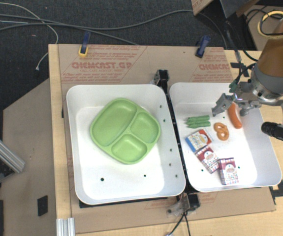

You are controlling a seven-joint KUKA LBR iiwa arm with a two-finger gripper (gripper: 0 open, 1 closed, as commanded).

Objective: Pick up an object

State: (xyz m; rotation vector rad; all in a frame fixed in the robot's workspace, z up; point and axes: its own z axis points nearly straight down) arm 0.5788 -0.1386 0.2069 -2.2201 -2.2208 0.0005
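Nearest the camera in the right bin point(264, 168) lie 3 small cartons: a dark red one point(228, 170), a red and white one point(208, 159) touching it, and a blue and white one point(198, 140) just behind. Each has printing, too small to read. Beyond them sit a pretzel point(221, 131), a green bean pod point(198, 121) and an orange sausage point(235, 116).

The hand point(232, 103) hangs over the sausage's far end, its fingers apart with nothing between them. The sausage looks like the likeliest pick. To do it well, I would centre the fingers across its narrow width, come straight down, and close fully before lifting.

The left bin point(82, 181) holds a green divided plate point(125, 130). Farthest off, the cardboard point(107, 58) over the table reads "CHEMCAST GP", as best I can make it out.
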